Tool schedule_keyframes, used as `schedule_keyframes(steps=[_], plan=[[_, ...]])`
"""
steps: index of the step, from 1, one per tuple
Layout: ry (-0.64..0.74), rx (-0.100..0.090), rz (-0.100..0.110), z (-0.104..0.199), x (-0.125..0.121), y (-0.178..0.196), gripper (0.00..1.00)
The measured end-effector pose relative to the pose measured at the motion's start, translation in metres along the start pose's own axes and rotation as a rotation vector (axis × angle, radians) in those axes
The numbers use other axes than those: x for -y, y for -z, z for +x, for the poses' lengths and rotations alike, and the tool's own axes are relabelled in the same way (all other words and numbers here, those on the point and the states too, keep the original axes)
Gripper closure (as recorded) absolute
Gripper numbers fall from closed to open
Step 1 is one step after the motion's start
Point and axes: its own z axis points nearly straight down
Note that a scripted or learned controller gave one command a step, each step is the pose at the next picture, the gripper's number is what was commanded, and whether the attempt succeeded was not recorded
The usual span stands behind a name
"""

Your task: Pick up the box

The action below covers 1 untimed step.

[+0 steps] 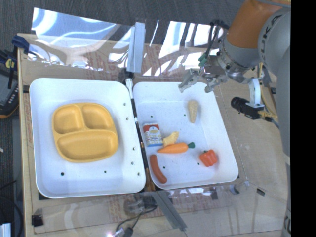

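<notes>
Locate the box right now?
In the camera view, the box lies in the right bin, near its left wall, just left of the carrot.

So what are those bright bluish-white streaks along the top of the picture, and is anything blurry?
In the camera view, the streaks are glare on a shiny sheet behind the bins. The box and carrot in the right bin look fairly sharp but cast only faint shadows. The gripper looks slightly soft, and the box's label is too small to read.

The gripper [199,81] hangs open over the right bin's [224,147] far edge — box [152,134] lies apart, beside a carrot [174,148].
</notes>
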Motion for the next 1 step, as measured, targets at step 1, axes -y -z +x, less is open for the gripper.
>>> schedule_keyframes(steps=[1], plan=[[0.109,0.001,0.002,0.0501,0.0242,-0.1621,0.0]])
